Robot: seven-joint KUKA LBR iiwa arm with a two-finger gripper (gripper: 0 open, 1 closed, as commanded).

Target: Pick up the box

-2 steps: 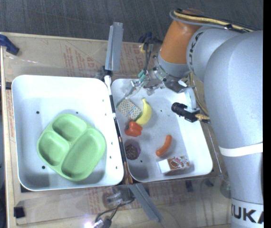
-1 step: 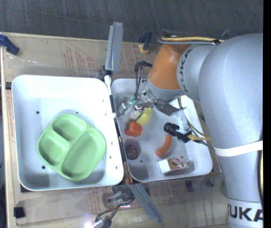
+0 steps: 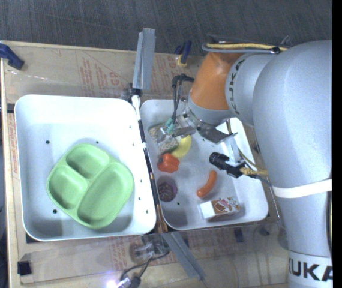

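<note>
Hovering over the yellow toy banana (image 3: pixel 183 147), the end effector (image 3: pixel 172 131) sat far from the small white-and-red cardboard box (image 3: pixel 221 209) and might have grabbed wrong food.

Box (image 3: pixel 221 209) in right bin (image 3: pixel 252 218); plate (image 3: pixel 90 185) in left.

Grey arm (image 3: pixel 291 137) from the right, claw (image 3: pixel 170 131) low at the far end.

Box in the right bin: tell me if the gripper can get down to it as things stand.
Probably yes. The box lies apart from the sausage near the right bin's front edge, nothing on top; the gripper sits farther back.
</note>
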